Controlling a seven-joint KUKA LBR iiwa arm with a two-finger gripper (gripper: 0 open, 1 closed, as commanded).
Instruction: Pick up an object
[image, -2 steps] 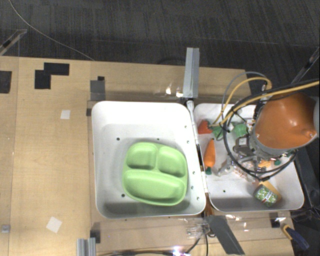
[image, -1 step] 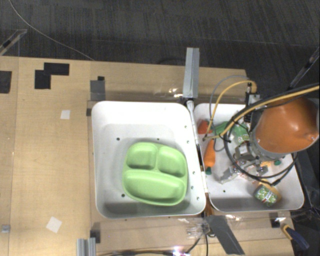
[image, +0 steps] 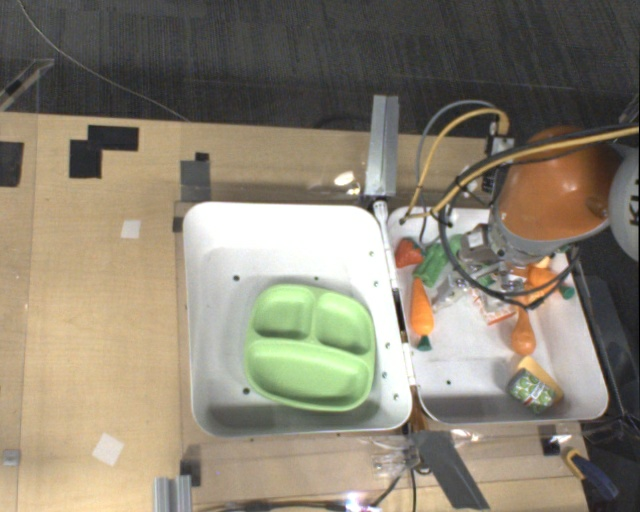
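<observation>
The right bin (image: 470, 375) holds several small toy foods: an orange carrot (image: 422, 308) near its left wall, a red piece (image: 407, 253) and a green piece (image: 432, 264) at the back left, an orange piece (image: 523, 331) towards the right, and a yellow and green item (image: 532, 385) at the front right. The arm's orange band (image: 552, 195) hangs over the back of this bin, and the gripper (image: 487, 278) reaches down among the objects in the bin's middle. Cables and the wrist hide its tips.
The left bin (image: 215, 260) holds a green divided tray (image: 308, 346) with three compartments. A metal post (image: 380, 150) stands behind the seam between the bins. Yellow and black cables (image: 450, 150) loop above the right bin. Wooden bench surface lies to the left.
</observation>
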